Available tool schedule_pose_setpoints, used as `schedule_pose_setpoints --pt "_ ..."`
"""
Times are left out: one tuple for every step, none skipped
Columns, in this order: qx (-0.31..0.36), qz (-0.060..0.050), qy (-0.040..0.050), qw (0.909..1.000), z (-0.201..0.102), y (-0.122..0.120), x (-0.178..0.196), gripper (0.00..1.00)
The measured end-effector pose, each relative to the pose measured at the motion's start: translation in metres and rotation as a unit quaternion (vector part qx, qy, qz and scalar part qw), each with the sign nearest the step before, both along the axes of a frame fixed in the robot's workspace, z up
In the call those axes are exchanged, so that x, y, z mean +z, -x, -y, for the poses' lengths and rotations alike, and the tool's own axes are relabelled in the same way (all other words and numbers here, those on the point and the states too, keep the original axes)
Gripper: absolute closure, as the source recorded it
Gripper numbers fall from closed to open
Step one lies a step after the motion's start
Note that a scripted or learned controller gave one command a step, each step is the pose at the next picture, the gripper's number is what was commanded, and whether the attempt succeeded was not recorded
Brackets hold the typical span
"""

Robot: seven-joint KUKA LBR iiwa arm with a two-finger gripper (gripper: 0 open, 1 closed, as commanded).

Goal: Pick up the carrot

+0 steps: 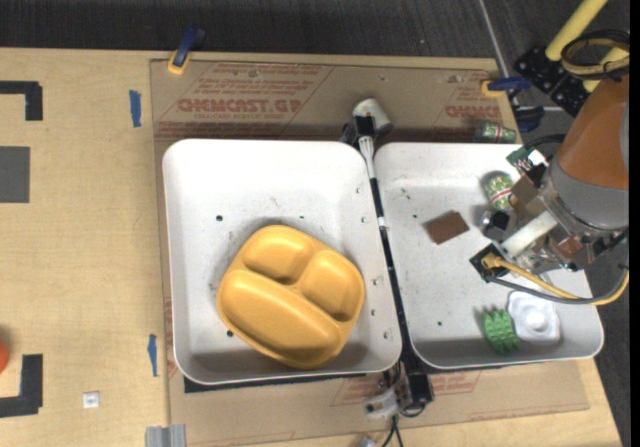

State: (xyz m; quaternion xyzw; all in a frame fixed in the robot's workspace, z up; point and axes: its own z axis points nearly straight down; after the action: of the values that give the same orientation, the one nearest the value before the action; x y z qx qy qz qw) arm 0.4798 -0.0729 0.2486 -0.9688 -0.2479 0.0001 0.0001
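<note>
My gripper (512,243) hangs low over the right side of the right bin (440,325), below the grey wrist and orange band of the arm (596,150). It sits between a small green-and-white can (497,187) behind it and a white bottle (531,318) in front of it. The arm and its yellow cable cover the bin's right edge and whatever lies beneath them.
A brown square piece (446,226) lies in the middle of the right bin, and a green toothed block (500,328) lies by the white bottle. A big yellow bread-shaped lump (291,294) fills much of the left bin (200,195). A reddish-orange spot (3,356) shows at the bench's left edge.
</note>
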Motion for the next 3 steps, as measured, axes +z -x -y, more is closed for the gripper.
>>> schedule_pose_setpoints --pt "-0.149 -0.002 -0.0014 0.9889 0.083 0.001 -0.12 1.0" --pt "-0.149 -0.002 -0.0015 0.9889 0.083 0.001 -0.12 0.0" --pt "-0.149 0.001 0.0009 0.9888 0.06 0.0 -0.162 0.0"
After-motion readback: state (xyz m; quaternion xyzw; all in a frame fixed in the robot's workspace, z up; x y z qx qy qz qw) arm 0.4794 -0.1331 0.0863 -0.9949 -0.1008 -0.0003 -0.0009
